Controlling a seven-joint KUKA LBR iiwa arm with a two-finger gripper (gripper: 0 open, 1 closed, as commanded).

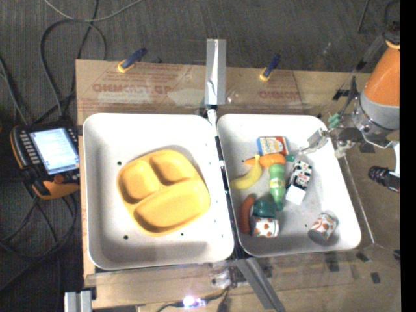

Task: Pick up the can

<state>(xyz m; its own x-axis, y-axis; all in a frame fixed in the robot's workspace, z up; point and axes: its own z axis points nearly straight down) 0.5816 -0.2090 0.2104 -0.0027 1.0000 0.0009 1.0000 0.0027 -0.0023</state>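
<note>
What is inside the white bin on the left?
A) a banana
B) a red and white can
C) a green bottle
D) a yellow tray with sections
D: the yellow tray with three sections lies in the left bin, while the banana, can and green bottle lie in the right bin.

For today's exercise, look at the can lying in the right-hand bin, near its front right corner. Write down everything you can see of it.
The can is short and cylindrical, with a white wrap marked in red-orange patches and a grey metallic end. It lies tipped on its side, that end turned toward the front left, on the floor of the right bin near the front right corner. It sits apart from the other items; whether it touches the bin wall is unclear. The print is too small to read. The gripper is above the bin's far right area, well away from it.
</note>
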